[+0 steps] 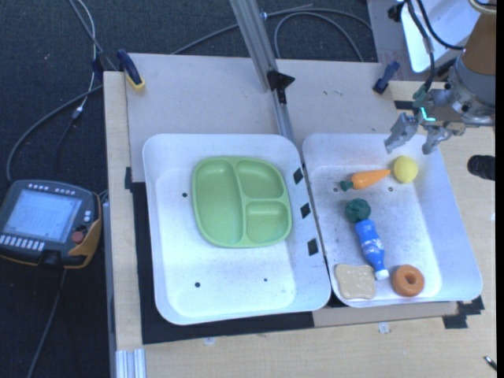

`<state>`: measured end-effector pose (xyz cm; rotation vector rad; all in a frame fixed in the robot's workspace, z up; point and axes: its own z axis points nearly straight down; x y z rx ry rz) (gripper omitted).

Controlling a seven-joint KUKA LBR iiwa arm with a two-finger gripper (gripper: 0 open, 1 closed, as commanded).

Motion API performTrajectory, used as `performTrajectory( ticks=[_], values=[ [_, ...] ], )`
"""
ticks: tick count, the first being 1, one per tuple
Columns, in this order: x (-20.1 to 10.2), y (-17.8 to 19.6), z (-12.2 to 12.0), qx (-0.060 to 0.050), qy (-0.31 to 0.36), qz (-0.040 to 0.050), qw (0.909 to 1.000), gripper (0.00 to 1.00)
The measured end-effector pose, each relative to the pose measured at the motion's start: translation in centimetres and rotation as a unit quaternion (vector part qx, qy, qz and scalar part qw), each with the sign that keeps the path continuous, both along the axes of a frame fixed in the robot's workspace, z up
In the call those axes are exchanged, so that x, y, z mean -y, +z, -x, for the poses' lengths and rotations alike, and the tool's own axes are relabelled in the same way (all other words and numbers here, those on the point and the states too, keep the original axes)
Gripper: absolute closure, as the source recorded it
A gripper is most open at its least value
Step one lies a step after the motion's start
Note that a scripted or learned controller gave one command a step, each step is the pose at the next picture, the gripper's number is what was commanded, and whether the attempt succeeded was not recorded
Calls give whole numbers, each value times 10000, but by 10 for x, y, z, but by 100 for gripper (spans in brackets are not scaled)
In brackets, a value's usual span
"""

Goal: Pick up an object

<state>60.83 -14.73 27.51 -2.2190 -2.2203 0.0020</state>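
My gripper hangs open over the far edge of the right bin, its two fingers spread with nothing between them. Just below it lies a yellow lemon, and beside that an orange carrot. Further down the bin sit a dark green lump, a blue bottle with a white cap, a slice of bread and a brown doughnut.
The left bin holds a green divided plate. A metal pole slants down to the bins' shared edge. A teach pendant lies on the floor at left, among cables.
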Motion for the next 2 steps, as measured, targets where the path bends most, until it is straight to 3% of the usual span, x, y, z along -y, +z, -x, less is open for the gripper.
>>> performTrajectory(
  ticks=[1, 2],
  values=[
    [0, 1, -1, 13, 2, 2, 10000, 0],
    [-1, -41, -4, -5, 0, 1, 10000, 0]
  ],
)
